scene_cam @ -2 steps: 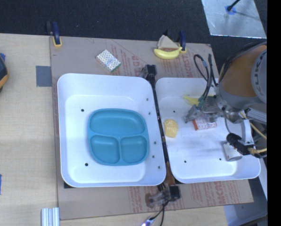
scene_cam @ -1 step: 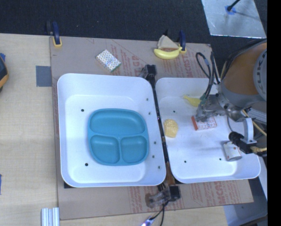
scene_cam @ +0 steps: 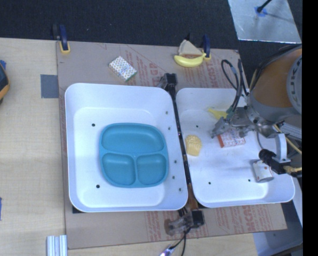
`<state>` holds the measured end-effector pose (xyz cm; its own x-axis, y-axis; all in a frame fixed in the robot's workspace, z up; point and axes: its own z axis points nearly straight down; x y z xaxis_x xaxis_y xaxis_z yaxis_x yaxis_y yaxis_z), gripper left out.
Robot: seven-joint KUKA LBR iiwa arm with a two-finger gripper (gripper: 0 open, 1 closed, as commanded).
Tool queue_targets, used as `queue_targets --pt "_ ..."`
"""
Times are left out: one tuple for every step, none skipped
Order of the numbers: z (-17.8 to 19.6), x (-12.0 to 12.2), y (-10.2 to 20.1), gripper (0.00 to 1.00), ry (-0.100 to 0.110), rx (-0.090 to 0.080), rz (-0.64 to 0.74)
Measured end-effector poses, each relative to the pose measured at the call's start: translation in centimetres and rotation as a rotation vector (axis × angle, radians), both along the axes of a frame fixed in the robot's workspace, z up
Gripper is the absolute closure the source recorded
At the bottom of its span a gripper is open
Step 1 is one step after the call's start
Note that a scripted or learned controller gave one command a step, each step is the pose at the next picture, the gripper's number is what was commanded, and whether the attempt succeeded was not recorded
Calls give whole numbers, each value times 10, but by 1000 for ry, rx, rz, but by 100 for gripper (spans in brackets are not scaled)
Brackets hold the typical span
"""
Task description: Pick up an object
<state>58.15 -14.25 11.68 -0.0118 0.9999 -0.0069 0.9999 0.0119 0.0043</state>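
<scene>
Where the two white bins meet along a shared inner rim, the left bin (scene_cam: 73,143) carries a blue divided plate (scene_cam: 133,154) at its middle, with bare white floor all round it. The right bin (scene_cam: 228,193) has open floor across its lower half and along its left side. The arm (scene_cam: 273,89) enters from the right and covers that bin's upper right corner. The gripper (scene_cam: 231,122) sits low over the upper middle of the right bin; whether its fingers are apart or together cannot be told. A red-and-white packet (scene_cam: 232,140) lies just below the gripper, touching or nearly so. A yellow piece (scene_cam: 217,112) shows just to its upper left. A pale yellow object (scene_cam: 193,145) lies near the left rim, apart from the gripper. A small white cylinder (scene_cam: 262,171) rests near the right edge, below the arm.
</scene>
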Motion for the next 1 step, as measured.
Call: queue_targets --pt "10 0 -1 100 0 -2 2"
